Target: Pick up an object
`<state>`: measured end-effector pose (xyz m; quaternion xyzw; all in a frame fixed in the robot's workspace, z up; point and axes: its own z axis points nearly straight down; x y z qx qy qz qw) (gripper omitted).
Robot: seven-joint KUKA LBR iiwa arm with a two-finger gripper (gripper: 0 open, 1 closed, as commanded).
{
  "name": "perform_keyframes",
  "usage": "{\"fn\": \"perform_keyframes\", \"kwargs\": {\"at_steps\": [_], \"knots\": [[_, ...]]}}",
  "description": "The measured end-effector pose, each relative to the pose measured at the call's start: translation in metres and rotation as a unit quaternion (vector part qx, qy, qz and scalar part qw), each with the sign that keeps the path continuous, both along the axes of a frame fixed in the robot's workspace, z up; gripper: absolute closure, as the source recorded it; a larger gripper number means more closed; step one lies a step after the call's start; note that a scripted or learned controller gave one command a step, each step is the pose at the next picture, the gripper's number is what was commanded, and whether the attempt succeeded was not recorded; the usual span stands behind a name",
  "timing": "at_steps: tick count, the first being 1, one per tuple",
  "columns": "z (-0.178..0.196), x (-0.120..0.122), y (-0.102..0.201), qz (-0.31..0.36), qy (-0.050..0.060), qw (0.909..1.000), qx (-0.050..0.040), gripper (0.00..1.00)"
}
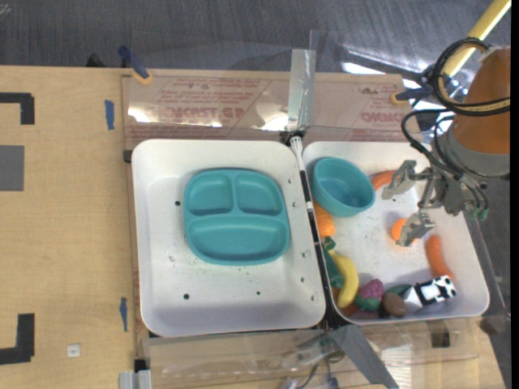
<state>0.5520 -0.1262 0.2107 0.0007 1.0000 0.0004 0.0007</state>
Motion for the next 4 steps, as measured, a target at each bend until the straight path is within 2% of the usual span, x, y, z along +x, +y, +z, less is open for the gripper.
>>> {"fn": "perform_keyframes", "kwargs": {"at_steps": [1, 2, 3, 4], "knots": [[-0.115, 0.020, -0.033, 0.002, -0.003, 1.0000, -0.0007, 0.00], [-0.122, 0.084, 0.028, -0.004, -0.006, 1.0000, -0.0012, 0.00], [-0.121, 0.000, -0.028, -0.005, -0.001, 1.0000, -0.0015, 0.00], [-0.111, 0.005, -0.025, -0.002, -0.007, 1.0000, -0.0012, 1.00]]}}
